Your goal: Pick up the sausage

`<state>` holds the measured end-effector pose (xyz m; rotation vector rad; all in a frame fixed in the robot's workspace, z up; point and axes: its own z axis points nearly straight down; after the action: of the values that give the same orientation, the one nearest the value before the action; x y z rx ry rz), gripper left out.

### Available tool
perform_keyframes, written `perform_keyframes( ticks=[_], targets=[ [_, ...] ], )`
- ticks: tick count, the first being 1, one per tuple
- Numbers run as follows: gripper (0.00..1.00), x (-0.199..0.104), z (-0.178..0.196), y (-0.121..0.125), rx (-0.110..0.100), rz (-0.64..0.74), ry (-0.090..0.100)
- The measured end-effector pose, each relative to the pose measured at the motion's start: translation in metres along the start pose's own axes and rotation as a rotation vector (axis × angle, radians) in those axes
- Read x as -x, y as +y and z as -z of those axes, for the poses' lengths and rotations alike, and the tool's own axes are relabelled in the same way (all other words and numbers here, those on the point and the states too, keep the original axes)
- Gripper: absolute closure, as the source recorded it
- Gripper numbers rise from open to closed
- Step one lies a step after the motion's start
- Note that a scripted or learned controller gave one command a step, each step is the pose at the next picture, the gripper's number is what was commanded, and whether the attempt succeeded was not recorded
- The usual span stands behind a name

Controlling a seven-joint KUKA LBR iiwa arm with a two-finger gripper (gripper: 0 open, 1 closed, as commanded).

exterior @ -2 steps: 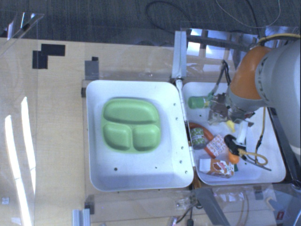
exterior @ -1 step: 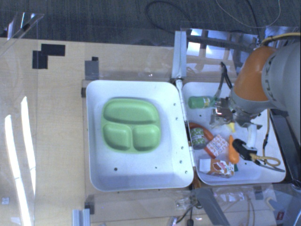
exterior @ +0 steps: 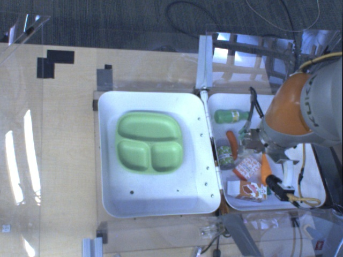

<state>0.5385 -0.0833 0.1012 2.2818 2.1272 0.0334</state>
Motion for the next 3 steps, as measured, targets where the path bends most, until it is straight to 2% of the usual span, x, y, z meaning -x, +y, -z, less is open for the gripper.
perform_keyframes(
  ticks=[1, 2, 3],
  targets=[
    [1.00, -0.017, 0.083, 0.001, -0.023, 0.304, 0.003],
    [1.00, 0.044, 0.011, -0.009, -0.027, 0.010, 0.000],
    [1.00, 0.007, 0.013, -0.049, -0.027, -0.209, -0.002]
  ],
)
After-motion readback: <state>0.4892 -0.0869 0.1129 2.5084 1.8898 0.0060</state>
